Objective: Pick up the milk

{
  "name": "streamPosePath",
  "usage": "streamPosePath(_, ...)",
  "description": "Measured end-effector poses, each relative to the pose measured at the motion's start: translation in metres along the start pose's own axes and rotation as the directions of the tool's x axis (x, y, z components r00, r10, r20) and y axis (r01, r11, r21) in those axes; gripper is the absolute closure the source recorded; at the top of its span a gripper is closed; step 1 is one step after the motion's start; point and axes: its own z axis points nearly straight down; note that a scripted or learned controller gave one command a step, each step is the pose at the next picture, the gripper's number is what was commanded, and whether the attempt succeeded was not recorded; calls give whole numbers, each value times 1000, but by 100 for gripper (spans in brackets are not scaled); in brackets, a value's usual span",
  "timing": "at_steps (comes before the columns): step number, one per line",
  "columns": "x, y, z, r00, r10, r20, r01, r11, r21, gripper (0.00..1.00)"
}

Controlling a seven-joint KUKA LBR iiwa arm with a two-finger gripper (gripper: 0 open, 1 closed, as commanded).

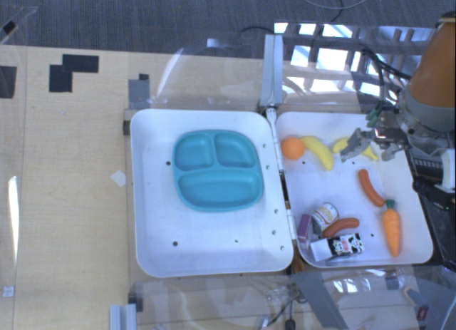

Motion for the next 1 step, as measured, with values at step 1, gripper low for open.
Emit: streamPosePath(1,38,-59,65,974,228,0,-228,974,1,0)
